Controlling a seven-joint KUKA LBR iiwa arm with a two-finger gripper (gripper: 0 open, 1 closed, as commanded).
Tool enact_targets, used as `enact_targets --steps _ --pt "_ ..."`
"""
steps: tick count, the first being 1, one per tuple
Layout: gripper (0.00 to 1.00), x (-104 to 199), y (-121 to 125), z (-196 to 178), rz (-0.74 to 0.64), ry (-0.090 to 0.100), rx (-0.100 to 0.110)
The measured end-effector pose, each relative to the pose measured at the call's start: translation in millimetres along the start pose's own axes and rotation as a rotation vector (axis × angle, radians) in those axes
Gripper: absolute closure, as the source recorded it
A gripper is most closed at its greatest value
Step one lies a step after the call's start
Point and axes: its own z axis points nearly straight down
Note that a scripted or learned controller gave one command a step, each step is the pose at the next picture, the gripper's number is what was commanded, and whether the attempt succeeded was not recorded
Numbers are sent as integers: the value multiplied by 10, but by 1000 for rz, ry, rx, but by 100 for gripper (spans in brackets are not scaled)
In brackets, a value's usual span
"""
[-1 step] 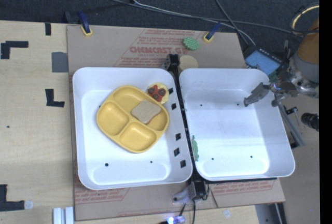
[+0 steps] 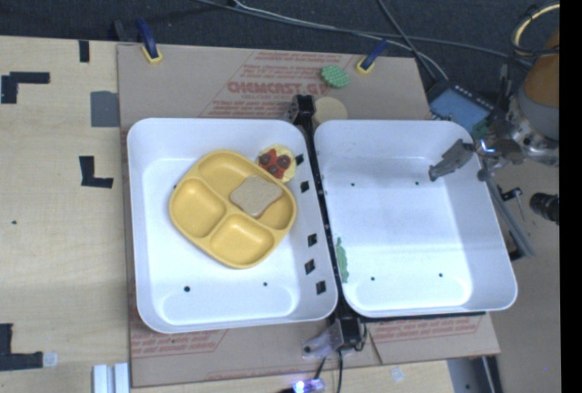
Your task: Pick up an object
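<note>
Arm: I see it reaching in from the right edge, wrist low over the right bin (image 2: pixel 414 291).
Gripper (image 2: pixel 464 162): fingers spread apart, holding nothing.

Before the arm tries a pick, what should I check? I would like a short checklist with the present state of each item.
1. Target in view: yellow divided plastic plate lies in the left white bin: ok.
2. Tan bread slice rests on the plate: ok.
3. Small red-and-yellow toy touches the plate's far rim: ok.
4. Gripper above a target: not ok, it is over the right white bin.
5. Finger state: cannot tell.
</note>
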Motion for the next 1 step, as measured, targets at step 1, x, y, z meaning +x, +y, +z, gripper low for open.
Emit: enact_targets --steps 1 --pt "0 16 -46 644 0 2 6"
